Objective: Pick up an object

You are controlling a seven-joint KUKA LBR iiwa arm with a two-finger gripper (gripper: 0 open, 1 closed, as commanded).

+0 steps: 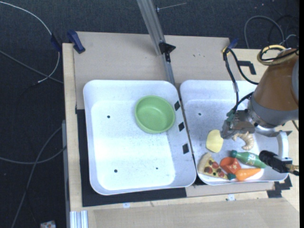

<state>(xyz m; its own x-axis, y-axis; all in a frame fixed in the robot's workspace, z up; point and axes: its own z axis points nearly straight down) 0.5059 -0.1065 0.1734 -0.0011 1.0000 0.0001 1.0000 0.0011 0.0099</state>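
Toward the near edge of the right bin (pixel 199 91), you have a small cluster of toy food, and the pale yellow piece (pixel 214 140) is the likeliest thing to pick. It looks like a light, rigid plastic shape with a smooth rounded surface, so it may squirt out of a pinch; I would judge the safest hold to be across its narrower middle, fingers square to its sides. It lies apart from the rest of the pile, which makes it the cleanest target.

Just beside it, toward the right edge of the bin, hangs the gripper (pixel 236 129), low over the bin floor. You cannot tell from this slanted view whether it is spread or pressed together, and nothing can be seen pinched in it. A tan curled piece (pixel 247 139), perhaps a toy shrimp, sits directly under or against it.

Nearer the bin's front corner lie a green bottle (pixel 248 158), a red piece (pixel 230 164), an orange carrot (pixel 248 173) and a pizza slice (pixel 211 167), all crowded and touching, so harder to take singly.

Over in the left bin (pixel 102 127), near its far right corner, a green bowl (pixel 154 114) stands upright, well apart from the gripper.
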